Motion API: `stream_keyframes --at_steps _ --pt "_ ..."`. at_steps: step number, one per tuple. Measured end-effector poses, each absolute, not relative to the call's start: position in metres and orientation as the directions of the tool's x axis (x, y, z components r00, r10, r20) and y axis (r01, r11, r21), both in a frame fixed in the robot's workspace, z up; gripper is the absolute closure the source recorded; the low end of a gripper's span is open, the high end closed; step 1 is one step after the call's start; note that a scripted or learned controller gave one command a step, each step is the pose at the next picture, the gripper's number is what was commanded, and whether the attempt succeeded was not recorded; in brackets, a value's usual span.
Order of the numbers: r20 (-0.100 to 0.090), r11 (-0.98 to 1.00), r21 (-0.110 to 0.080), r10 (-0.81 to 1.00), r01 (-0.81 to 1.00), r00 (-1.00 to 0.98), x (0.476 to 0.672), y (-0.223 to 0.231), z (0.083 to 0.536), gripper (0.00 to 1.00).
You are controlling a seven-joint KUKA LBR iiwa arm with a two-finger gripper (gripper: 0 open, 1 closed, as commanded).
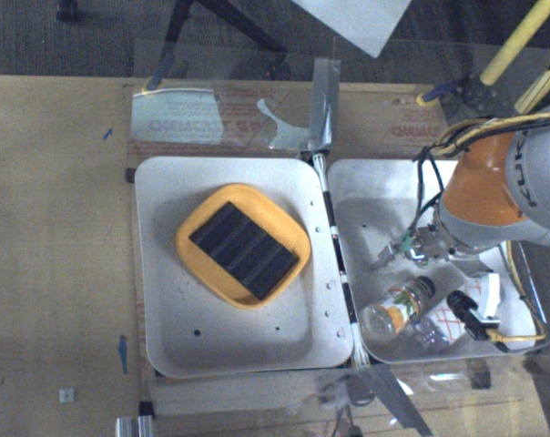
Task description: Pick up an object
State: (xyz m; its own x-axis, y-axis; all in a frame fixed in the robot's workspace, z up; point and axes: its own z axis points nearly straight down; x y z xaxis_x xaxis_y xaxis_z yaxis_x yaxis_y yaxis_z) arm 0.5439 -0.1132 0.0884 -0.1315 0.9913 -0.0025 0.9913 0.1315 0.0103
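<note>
Wood-toned bench top [56, 244] spreads across the camera view, tan and flat, with a few small blue marks on its left part. Beyond its far edge lies dark carpet [38, 44], where the black legs of a wheeled chair base [202, 3] stand beside a slanted white sheet [348, 3]. Yellow poles [521, 30] cross the upper right corner.

Two shallow white bins sit side by side on the bench, their inner edges touching along a pale strip with small holes. Behind them a clear panel [220, 121] lies flat over printed cardboard.

The left bin [157, 335] holds a yellow pad [243, 244], a rounded square turned at a slant, with a black ribbed panel set in its top. It lies near the middle of that bin, apart from the walls.

In the right bin [366, 185] a clear bottle [398, 308] with a dark cap and an orange label lies on its side near the front wall. The arm [493, 198] reaches in from the right, and its gripper [398, 248] is low in this bin, just behind the bottle. Whether the claw is apart or together cannot be told, and nothing is seen held in it.
</note>
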Motion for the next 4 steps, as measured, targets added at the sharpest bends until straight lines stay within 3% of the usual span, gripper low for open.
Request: stream_keyframes --at_steps 1,2,3,4 --pt "-0.004 0.274 0.008 0.962 0.962 -0.274 0.482 -0.135 0.088 0.0" --pt "-0.001 0.164 0.001 0.987 0.987 -0.164 0.48 -0.13 0.154 0.0" --pt "-0.003 0.28 0.007 0.96 0.96 -0.28 0.483 -0.117 0.088 0.0" --pt "-0.002 0.201 0.005 0.98 0.98 -0.201 0.518 -0.124 0.088 0.0"
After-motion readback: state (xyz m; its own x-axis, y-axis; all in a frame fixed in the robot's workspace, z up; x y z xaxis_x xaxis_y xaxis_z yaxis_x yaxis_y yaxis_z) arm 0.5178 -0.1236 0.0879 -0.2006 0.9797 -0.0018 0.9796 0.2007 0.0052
